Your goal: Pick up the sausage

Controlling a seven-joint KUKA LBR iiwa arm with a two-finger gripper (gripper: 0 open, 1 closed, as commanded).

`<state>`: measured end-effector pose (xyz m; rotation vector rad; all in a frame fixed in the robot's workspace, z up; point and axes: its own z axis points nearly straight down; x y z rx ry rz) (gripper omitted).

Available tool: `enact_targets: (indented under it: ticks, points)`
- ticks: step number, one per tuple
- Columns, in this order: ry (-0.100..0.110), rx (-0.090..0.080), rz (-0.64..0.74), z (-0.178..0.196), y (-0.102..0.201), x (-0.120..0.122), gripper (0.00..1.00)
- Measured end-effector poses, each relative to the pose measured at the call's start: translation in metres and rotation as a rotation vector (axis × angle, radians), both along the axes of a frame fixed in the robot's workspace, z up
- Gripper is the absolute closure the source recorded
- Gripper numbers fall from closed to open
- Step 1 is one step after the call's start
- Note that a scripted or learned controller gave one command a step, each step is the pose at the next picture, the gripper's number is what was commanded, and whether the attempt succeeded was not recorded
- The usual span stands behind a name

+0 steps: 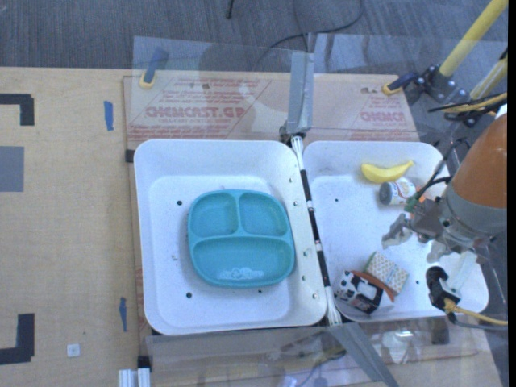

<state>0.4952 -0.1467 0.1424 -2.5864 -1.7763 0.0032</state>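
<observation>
Sausage (379, 284): we take it for the brown strip at right bin (347, 148) front, touching packet (388, 269) | gripper (419, 230): near, apart from it; grip state we cannot tell | progress: unpicked; approach, grasp, lift remain.

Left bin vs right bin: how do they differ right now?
The left bin holds one teal divided plate at its middle; the right bin holds several small things: a banana, a small can and a clump of items near its front edge. The arm hangs over the right bin, while nothing hangs over the left bin. Both are shallow, white and sit side by side.
</observation>
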Motion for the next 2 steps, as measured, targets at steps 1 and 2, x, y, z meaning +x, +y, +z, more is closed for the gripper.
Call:
enact_targets:
  ticks: [1, 2]
  points:
    - [-0.014, -0.005, -0.006, -0.054, 0.026, -0.013, 0.00]
    - [-0.003, -0.002, 0.019, 0.025, 0.008, -0.016, 0.00]
